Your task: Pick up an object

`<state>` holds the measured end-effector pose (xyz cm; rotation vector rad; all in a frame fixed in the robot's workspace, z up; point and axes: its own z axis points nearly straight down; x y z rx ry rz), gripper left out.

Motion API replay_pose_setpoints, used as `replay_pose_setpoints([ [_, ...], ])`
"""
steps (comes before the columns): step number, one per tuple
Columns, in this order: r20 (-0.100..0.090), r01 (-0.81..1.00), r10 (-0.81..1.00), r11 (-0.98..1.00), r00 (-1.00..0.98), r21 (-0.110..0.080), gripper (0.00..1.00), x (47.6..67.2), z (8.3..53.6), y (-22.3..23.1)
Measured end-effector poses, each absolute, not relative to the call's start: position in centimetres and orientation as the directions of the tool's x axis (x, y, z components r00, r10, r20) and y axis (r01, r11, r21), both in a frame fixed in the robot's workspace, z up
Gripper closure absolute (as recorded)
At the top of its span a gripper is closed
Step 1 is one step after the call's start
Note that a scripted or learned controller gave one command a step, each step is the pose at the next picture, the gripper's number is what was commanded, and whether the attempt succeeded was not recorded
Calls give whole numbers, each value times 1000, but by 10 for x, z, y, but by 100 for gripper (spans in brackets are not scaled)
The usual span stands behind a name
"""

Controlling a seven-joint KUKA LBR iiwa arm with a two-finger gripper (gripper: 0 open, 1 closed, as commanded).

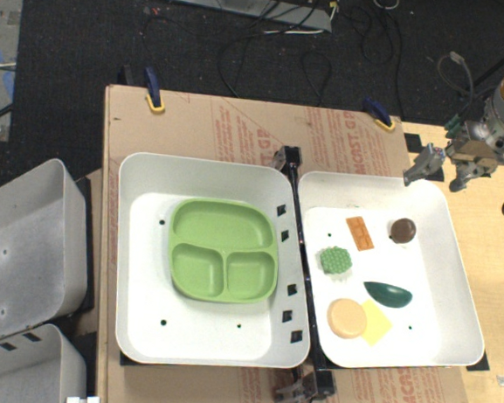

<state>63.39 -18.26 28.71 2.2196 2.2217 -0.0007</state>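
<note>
Two-finger gripper fingers spread, nothing between them, just outside the right white bin's far right corner. Inside: orange block and brown ball near far edge, green knobbly ball left of centre, dark green leaf-shaped piece with clear floor to its right, tan disc touching yellow square near front edge. Left white bin holds a green divided plastic tray.

the gripper hangs over the right white bin's far right corner. nearest its jaws lies the brown round ball, the orange rectangular block beside it; farther off, in the left white bin, the green divided plastic tray.
</note>
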Motion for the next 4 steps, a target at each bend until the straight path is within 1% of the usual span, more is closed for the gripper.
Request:
replay_pose_setpoints([
  [1,0,1000,1000,-2,2,-3,0,627,241,-187],
  [2,0,1000,1000,-1,1,-2,0,630,199,-187],
  [3,0,1000,1000,-2,2,-2,0,620,147,-190],
  [4,-2,1000,1000,-1,1,4,100,622,160,-190],
])
